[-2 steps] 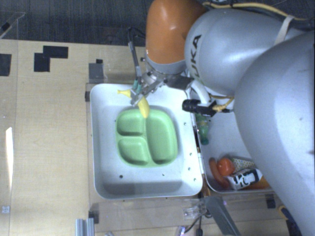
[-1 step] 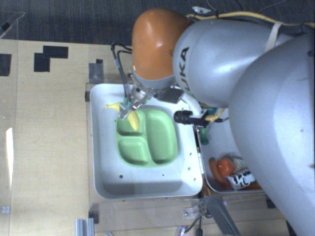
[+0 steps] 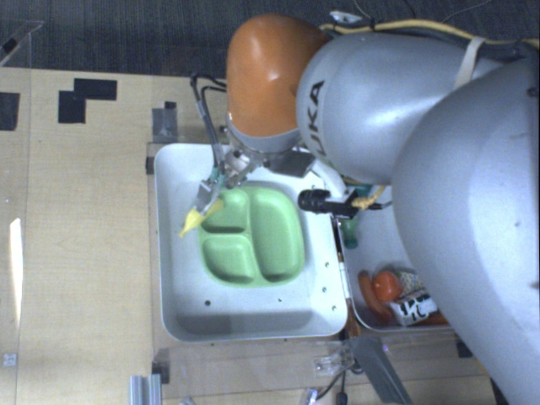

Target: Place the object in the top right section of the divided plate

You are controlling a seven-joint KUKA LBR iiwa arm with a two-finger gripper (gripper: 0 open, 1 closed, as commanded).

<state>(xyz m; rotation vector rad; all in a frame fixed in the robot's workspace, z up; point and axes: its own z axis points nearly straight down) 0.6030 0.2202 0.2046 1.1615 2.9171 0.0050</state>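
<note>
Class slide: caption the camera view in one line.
KUKA arm's gripper holds a yellow object at the green divided plate's edge.

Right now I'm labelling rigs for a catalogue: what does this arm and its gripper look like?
The arm is bulky, rounded and glossy grey, with black KUKA lettering on its side and a smooth orange band above the wrist. Thin black cables loop beside the wrist, and a yellowish cable runs over the top. The gripper is small, slender and metallic.

Robotics lab, large KUKA arm (image 3: 405, 116) over white bins (image 3: 169, 251), black calibration marks (image 3: 84, 98) on wooden bench (image 3: 76, 251)
</note>
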